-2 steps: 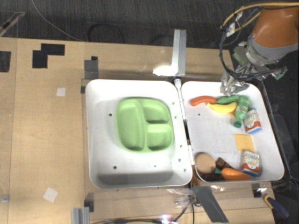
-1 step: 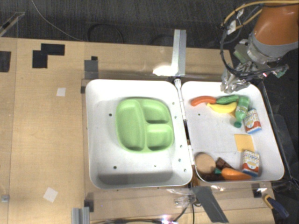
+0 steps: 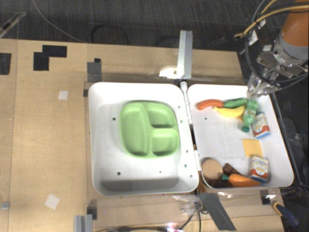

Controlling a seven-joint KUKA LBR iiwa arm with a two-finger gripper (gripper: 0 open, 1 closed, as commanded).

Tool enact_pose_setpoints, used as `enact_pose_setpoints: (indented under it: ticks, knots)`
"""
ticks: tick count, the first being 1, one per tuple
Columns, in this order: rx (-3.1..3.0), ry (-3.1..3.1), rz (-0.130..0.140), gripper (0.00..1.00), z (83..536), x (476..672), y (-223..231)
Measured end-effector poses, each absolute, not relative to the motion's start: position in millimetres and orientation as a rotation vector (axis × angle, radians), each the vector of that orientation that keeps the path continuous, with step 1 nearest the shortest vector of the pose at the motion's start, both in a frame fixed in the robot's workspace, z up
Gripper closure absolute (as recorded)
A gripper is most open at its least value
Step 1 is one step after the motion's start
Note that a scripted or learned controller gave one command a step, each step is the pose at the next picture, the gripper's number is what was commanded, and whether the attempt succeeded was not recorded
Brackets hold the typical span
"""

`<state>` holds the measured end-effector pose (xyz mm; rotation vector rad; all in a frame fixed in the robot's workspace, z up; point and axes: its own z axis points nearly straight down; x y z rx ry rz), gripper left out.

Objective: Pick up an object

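Your end effector hangs at the far right corner of the right bin, just above the rim, with the grey wrist and orange band rising to the upper right; you cannot tell from here how it is set, and nothing shows in its grasp. Just below it a green bottle lies tilted, touching a yellow banana on its left and a small red-and-white carton on its right. A green pepper sits beside the banana's far edge, and an orange-red chilli stretches left from there. Nearer you, a yellow cheese slice lies flat, apart from the others. Along the near wall you find a second carton, a carrot, a brown piece and a tan round, all crowded together. The left bin holds a green divided tray. Both bins rest on the wooden table.
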<state>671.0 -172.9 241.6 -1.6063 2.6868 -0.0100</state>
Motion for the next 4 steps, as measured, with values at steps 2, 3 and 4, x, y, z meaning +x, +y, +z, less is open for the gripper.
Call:
enact_pose_setpoints:
  ticks: [2,3,4]
  knots:
    - [-2.210,2.222,-0.011,1.00,285,670.1,-206]
    - [-2.416,1.996,-0.009,1.00,272,670.7,-204]
    - [-2.438,1.968,-0.011,1.00,291,670.9,-178]
